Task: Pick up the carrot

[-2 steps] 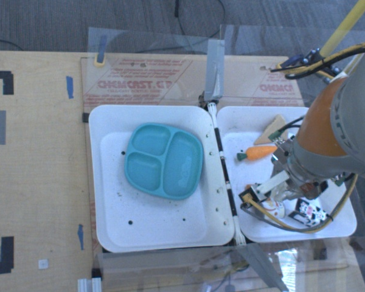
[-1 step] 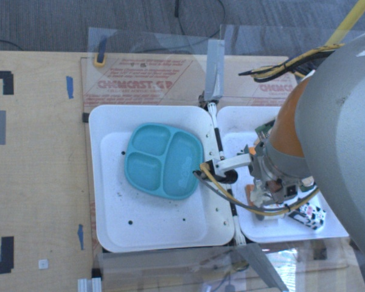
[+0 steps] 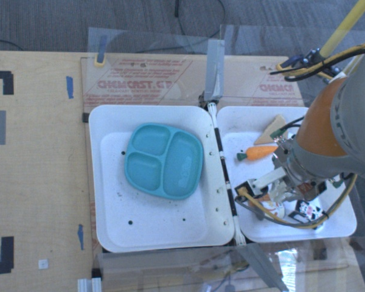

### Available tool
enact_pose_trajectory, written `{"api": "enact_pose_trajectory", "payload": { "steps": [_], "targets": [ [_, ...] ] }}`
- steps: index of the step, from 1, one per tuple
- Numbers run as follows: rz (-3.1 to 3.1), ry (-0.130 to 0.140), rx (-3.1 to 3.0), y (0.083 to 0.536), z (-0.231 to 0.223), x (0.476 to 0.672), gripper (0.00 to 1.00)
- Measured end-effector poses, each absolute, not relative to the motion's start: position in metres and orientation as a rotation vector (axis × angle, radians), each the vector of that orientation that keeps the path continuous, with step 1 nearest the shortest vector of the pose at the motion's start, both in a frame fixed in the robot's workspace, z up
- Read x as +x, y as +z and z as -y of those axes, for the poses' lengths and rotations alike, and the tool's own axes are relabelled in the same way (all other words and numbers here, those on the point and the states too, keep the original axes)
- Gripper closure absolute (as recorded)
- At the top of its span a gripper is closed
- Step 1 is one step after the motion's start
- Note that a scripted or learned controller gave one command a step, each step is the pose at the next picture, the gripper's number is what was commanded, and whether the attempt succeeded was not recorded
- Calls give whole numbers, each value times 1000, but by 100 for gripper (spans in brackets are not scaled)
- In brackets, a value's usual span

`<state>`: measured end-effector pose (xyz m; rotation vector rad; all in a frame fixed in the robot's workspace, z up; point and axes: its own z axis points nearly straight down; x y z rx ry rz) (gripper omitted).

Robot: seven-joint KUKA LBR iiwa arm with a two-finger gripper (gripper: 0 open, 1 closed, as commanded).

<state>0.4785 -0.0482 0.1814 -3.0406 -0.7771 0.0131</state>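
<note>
Orange carrot (image 3: 263, 152) lies mid-right in the frame, beside my gripper (image 3: 278, 193). I cannot tell its grip. Left, a teal plate (image 3: 164, 161).

Carrot (image 3: 260, 153): a small orange root with a dark green tuft at its left end, lying flat on the white floor of the right-hand bin (image 3: 231, 121), right of the frame's centre. Its long axis runs nearly level across the frame, green end pointing left toward the divide between the two bins. Its right end is hidden beneath the arm.
</note>
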Motion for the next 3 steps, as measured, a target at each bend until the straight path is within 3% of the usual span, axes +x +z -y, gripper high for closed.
{"api": "enact_pose_trajectory", "payload": {
  "steps": [1,2,3],
  "targets": [
    [513,10,-3099,182,-7,479,100],
    [310,11,-3126,181,75,479,100],
    [319,12,-3124,182,34,479,100]
  ]
}}
